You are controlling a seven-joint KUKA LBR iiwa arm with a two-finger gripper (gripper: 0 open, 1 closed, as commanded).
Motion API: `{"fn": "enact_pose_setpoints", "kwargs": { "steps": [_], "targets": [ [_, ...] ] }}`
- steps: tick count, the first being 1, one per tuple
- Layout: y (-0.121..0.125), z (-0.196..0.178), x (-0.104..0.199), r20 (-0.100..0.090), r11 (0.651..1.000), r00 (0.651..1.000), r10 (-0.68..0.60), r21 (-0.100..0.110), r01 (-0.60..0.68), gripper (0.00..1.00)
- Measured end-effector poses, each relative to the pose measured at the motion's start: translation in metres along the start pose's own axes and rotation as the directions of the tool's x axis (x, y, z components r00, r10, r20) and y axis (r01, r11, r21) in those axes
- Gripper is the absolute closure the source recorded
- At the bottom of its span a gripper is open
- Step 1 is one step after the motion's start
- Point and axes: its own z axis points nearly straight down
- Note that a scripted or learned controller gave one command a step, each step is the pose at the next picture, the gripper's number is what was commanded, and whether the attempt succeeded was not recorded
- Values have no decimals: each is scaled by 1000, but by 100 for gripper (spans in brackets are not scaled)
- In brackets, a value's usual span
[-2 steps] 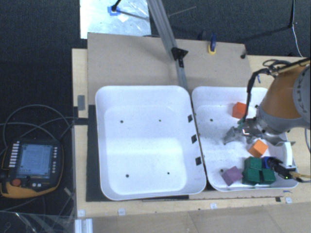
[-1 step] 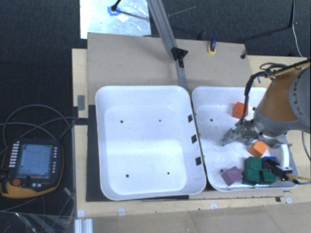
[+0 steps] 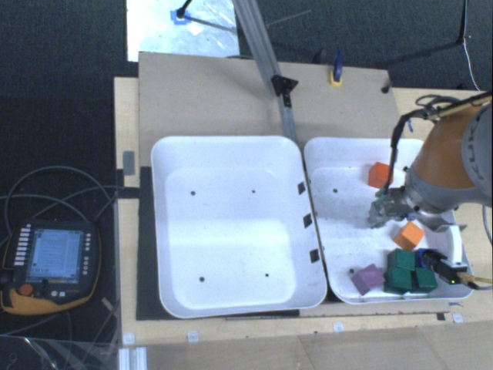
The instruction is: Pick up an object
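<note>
My gripper (image 3: 379, 213) hangs low over the middle of the right bin (image 3: 339, 183), below the orange-banded wrist. An orange block (image 3: 379, 175) lies just behind it. A second orange block (image 3: 409, 235) lies just to its front right. A purple block (image 3: 367, 278) sits near the bin's front edge, and green blocks (image 3: 408, 272) are clustered at the front right corner. I see nothing between the fingers.
The left bin (image 3: 231, 222) stands beside the right one, its wall meeting it at the middle divider. A grey pole (image 3: 262, 45) slants over the back of the bench. A teach pendant (image 3: 50, 264) lies on the floor at the left.
</note>
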Motion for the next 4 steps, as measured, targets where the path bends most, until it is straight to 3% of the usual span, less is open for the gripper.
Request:
{"fn": "enact_pose_setpoints", "kwargs": {
  "steps": [3,4],
  "targets": [
    [11,-154,-6,2,1000,1000,0,-4,0,100],
    [9,-142,47,-2,1000,1000,-5,3,5,100]
  ]
}}
